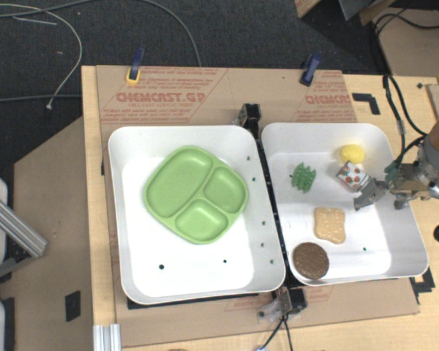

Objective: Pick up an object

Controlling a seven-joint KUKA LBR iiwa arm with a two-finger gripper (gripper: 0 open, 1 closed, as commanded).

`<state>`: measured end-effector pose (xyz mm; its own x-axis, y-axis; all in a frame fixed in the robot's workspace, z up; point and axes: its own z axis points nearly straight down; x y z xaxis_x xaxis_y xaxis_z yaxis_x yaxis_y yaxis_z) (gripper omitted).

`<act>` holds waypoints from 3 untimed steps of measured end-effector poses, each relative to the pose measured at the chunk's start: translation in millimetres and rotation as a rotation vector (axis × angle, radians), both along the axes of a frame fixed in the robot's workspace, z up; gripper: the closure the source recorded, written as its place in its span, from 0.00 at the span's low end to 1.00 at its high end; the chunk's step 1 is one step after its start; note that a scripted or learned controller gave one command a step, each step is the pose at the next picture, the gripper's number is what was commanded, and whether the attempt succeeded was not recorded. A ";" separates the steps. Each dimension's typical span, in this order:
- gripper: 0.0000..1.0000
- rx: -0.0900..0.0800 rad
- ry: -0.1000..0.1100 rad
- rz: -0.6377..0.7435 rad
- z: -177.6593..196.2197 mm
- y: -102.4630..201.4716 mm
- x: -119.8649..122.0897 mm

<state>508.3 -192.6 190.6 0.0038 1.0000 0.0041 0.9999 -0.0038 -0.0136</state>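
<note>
A cardboard-topped bench [205, 86] bears two bins. The left bin [132, 269] holds a green plate [196, 194]. In the right bin [402, 254], from that plate rightward: brown disc [310, 259], toast [330, 224], green toy [304, 176], patterned block [351, 174], yellow ball [352, 153]. The gripper [372, 194], jaws spread, holds nothing beside the block.

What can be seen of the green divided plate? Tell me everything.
The green divided plate is pale green, looks like smooth plastic, a rounded square with three compartments: one large, two smaller. It lies flat, turned cornerwise, on the floor of the left bin, near its middle, apart from the walls. Nothing lies in it or touches it.
</note>
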 end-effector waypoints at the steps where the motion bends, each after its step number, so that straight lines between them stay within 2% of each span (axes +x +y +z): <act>1: 0.00 -0.003 -0.013 0.004 6.8 0.4 3.3; 3: 0.00 0.000 -0.007 0.003 -87.9 3.8 -15.6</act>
